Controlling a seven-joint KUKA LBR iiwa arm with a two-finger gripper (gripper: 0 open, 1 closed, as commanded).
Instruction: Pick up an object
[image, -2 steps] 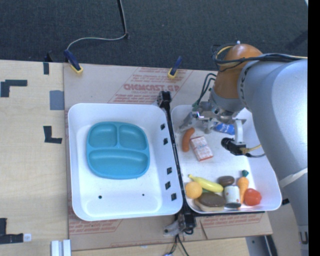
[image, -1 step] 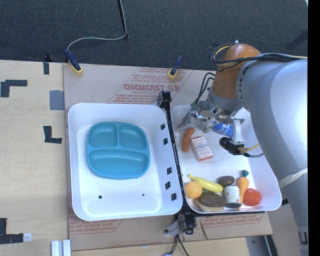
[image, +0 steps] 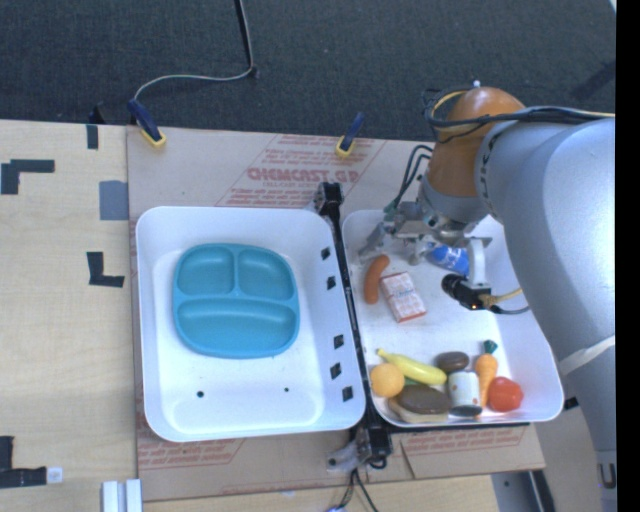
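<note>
The gripper (image: 398, 232) hangs over the far end of the right bin (image: 522, 330), close to the wall between the two bins; whether it is open or closed cannot be told, and nothing shows in its grasp. Just below it, on the bin floor, lies a sausage (image: 374, 278), end-on to the gripper, and just beside that a small red-and-white carton (image: 403, 297). A blue object (image: 446, 257) sits near the gripper on the arm's side, partly hidden. The rest of the things to pick crowd the near end of the same bin: a banana (image: 412, 368) with an orange (image: 387, 380) touching its left end, a brown pebble-like piece (image: 451, 361), a larger brown oval (image: 424, 401) at the near rim, a white can (image: 463, 388), a carrot (image: 486, 366) and a tomato (image: 505, 394) in the near right corner. The arm (image: 560, 200) comes in from the right, over that bin's edge. The left bin (image: 250, 405) holds a blue divided plate (image: 237, 300), lying flat toward its far end. Both bins rest on a cardboard sheet (image: 280, 170).
</note>
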